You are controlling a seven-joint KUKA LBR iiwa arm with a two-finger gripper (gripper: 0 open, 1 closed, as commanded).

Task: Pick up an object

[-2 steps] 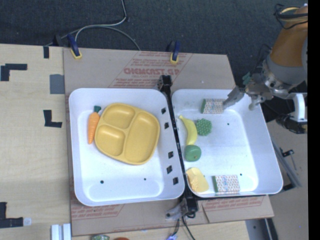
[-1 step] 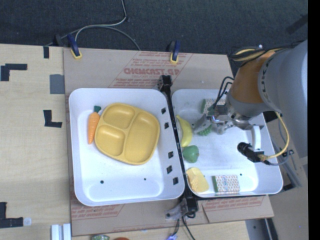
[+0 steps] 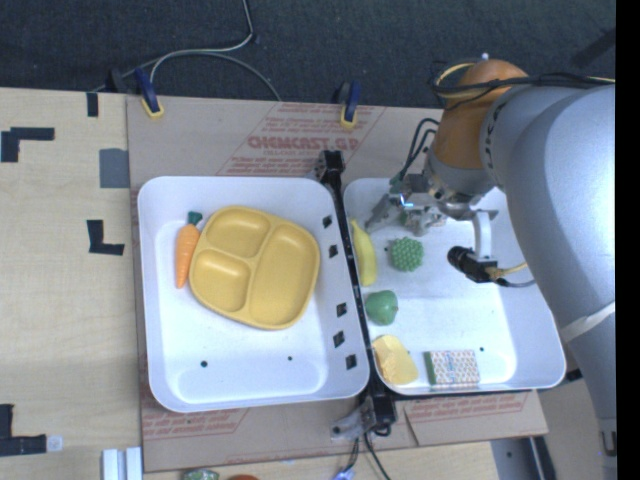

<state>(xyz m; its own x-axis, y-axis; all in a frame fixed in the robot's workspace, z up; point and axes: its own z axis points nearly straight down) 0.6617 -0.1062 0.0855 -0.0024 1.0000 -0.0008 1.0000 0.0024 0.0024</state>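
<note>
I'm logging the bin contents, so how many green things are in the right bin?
2. A bumpy green ball lies near the bin's upper middle, just below the pincer. A smooth green one sits lower, by the divider. The arm covers the bin's right part, so more may be hidden.

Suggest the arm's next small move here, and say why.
Probably a short descent toward the bumpy green ball. The gripper sits just above it in the right bin, with nothing visibly held. The green apple and banana lie farther off.

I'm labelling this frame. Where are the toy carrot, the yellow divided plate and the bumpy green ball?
toy carrot (image 3: 185,255), camera view, middle of orange body.
yellow divided plate (image 3: 254,266), camera view, centre ridge.
bumpy green ball (image 3: 405,254), camera view, its top.
</note>
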